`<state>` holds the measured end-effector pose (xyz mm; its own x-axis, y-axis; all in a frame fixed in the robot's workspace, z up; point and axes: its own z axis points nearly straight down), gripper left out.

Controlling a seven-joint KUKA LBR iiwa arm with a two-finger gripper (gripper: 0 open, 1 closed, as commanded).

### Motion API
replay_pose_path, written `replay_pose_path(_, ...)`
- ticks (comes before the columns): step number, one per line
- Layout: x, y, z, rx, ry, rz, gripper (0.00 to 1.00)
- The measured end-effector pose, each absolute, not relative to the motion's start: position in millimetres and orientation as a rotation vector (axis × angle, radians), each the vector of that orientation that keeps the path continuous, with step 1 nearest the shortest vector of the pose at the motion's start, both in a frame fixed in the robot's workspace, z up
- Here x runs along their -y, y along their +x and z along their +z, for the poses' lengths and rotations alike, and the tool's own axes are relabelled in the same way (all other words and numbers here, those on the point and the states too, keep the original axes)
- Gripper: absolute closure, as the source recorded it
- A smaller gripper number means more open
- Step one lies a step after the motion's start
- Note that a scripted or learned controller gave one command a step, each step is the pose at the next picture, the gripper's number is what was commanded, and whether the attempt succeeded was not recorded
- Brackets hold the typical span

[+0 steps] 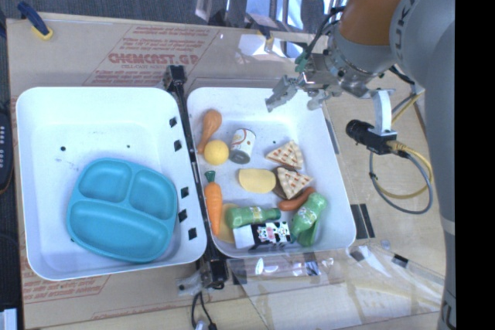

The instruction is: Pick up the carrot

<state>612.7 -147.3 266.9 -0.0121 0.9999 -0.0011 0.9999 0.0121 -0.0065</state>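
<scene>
Carrot (213, 201): you'll find it low on the left side of the right bin (332, 166), against the wall, just below a lemon (216, 152) | Gripper (298, 91): upper centre-right of frame, over that bin's top edge, well apart from the carrot | Fingers: spread, holding nothing | Left bin (39, 127): blue tray (122, 209)

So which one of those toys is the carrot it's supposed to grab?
Look in the right-hand white bin, the one crowded with toy food, not the bin holding the blue plate. Follow its left wall down toward the near corner: the carrot lies along that wall, below the yellow ball. It is the slim orange cone with a small green top.
</scene>
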Motion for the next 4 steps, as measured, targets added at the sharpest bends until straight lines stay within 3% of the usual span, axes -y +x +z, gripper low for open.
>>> replay_pose_path(1, 110.4, 580.7, 254.9, 2.428, -1.983, 0.009, 0.00)
replay_pose_path(2, 99.1, 555.9, 146.6, 2.779, -1.446, 0.008, 0.00)
replay_pose_path(3, 100.0, 537.4, 103.1, 2.750, -1.529, 0.005, 0.00)
replay_pose_path(4, 108.5, 519.3, 94.2, 2.585, -1.792, 0.005, 0.00)
